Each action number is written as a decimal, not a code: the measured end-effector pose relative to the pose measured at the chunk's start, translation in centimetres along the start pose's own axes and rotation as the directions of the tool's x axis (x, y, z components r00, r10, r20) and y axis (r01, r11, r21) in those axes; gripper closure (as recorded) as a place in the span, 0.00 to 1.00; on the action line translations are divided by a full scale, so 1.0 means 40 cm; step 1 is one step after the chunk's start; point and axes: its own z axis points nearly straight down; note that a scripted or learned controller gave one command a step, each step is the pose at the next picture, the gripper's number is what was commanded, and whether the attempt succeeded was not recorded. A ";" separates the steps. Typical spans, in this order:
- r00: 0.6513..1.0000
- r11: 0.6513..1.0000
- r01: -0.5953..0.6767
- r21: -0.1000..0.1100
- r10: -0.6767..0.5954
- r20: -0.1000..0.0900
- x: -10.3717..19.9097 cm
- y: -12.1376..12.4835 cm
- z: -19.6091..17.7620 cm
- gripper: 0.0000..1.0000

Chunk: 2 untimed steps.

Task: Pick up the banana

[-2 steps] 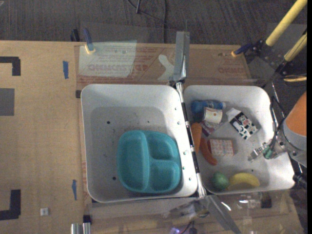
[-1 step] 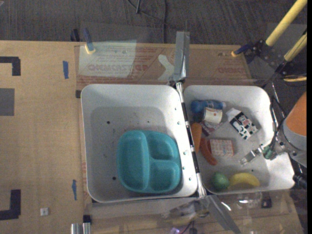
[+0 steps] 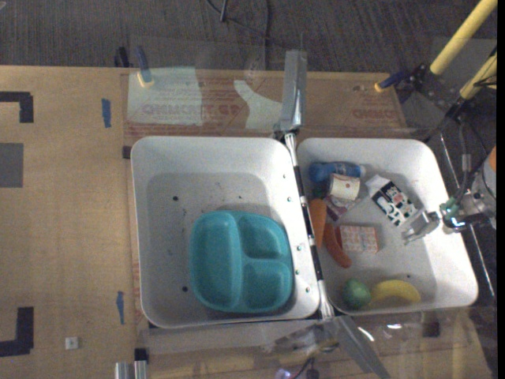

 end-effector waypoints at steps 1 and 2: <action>0.999 0.999 0.054 -0.007 -0.054 0.002 0.022 0.007 0.333 0.00; 0.999 0.999 0.051 -0.012 -0.051 0.009 0.013 0.010 0.309 1.00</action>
